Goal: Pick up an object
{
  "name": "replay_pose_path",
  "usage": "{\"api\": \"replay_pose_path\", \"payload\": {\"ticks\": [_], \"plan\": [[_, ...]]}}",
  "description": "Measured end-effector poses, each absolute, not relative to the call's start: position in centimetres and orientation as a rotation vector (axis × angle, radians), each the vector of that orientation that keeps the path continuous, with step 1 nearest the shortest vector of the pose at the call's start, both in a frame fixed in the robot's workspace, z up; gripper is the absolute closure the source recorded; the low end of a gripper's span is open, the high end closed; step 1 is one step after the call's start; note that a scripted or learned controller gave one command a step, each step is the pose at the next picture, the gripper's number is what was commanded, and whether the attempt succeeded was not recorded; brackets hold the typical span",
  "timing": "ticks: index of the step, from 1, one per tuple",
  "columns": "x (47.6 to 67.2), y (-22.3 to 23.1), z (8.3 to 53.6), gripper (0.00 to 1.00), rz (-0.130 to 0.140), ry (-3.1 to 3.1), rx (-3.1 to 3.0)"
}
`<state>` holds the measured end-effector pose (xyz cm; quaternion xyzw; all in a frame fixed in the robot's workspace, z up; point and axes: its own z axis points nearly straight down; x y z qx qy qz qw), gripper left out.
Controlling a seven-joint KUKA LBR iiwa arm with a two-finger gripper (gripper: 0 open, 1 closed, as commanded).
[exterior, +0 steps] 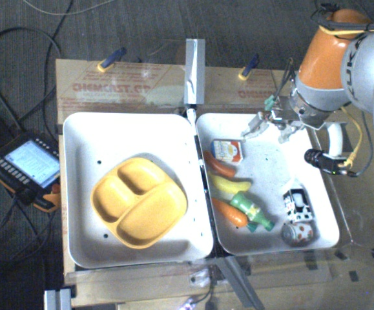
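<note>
Two white bins [70,173] are sitting on a cardboard-topped bench [128,86] (faded red print, unreadable) over dark carpet [141,11]. The gripper [269,123] is hovering with fingers spread, holding nothing, above the small carton [226,150] lying in the right bin.

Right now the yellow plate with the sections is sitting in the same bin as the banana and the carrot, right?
Not quite. The yellow plate sits in the left bin, by itself. The banana and the carrot lie in the right bin, as the camera view shows. The plate does have sections, so that part is right.
</note>
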<state>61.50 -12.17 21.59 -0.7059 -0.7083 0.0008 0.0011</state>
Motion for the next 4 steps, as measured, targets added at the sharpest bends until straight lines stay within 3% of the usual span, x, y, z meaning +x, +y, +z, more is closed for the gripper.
{"api": "replay_pose_path", "payload": {"ticks": [1, 2, 3, 4], "plan": [[53.5, -10.5, 9.2, 0.00, -0.005, -2.324, -2.115], [54.3, -10.6, 14.7, 0.00, 0.000, -2.493, -1.908], [62.8, -11.2, 8.9, 0.00, -0.003, -2.633, -1.731], [62.9, -11.1, 10.0, 1.00, -0.008, -2.635, -1.731]]}}
